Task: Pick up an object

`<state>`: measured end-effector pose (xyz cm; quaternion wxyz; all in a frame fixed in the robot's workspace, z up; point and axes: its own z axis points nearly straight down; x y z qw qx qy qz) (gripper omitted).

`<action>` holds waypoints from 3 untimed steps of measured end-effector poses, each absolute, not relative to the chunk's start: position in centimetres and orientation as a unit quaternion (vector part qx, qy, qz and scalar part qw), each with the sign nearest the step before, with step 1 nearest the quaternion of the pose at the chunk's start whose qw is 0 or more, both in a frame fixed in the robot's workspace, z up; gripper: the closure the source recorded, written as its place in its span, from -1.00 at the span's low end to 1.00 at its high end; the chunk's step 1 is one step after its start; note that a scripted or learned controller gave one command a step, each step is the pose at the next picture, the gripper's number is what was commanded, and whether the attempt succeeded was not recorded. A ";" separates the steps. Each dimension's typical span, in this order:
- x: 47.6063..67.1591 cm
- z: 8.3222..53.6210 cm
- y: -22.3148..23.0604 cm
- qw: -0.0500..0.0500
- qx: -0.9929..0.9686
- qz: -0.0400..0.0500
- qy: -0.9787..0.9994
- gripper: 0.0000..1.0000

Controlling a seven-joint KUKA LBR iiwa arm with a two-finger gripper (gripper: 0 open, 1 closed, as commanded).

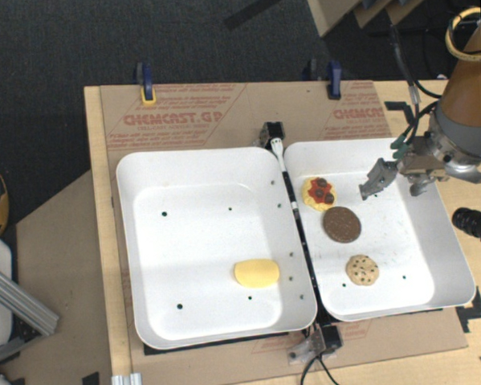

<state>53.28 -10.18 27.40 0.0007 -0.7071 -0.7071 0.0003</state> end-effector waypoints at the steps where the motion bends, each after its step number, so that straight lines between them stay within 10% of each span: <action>1: 60.2 18.4 -5.5 0.001 -0.705 0.000 -0.709 -1.00; 2: 58.0 8.1 -10.0 0.004 -0.709 0.004 -0.705 -1.00; 3: 58.4 9.9 -9.7 -0.001 -0.708 0.000 -0.707 1.00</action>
